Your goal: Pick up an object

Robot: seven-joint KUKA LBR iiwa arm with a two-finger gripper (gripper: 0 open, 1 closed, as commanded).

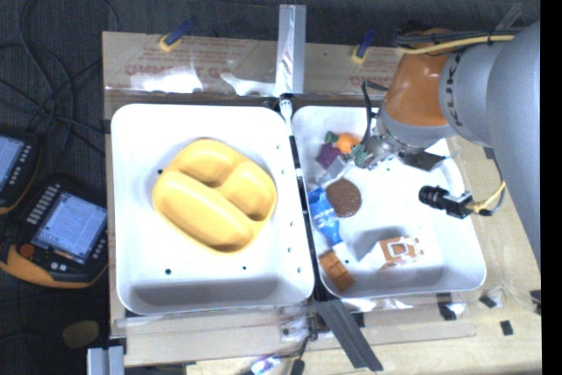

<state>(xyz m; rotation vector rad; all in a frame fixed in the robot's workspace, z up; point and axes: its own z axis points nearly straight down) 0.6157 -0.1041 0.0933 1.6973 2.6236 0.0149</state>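
Two shallow white bins side by side on bench, divided by a central ridge. Left bin (132,277) given over to one large yellow rounded lump (215,193), soft-looking and lobed, near centre; too broad for a two-finger grasp, by the look of it. Right bin (457,263) carrying the small clutter, mostly crowded against the divider side: purple piece (327,155) and orange ball (347,140) at the far corner, touching or nearly so; brown round disc (343,198) just below them; blue crinkled wrapper (322,218) along the divider wall, beside the disc; small brown block (335,268) at the near corner; white-and-orange boxy item (399,250) lying alone toward the near middle. Arm in from the right, orange band above the wrist, gripper (364,154) low over the far part of the right bin, just beside the orange ball and purple piece, above the disc. Jaw opening not readable from this angle; nothing visibly held. Likely candidate for the pick: one of that far cluster, judging by tool position. Risk, as a judgement: tight packing near wall and neighbours, little finger room. Black cylindrical fitting (443,199) with cable hanging off the arm over the bin's right side.
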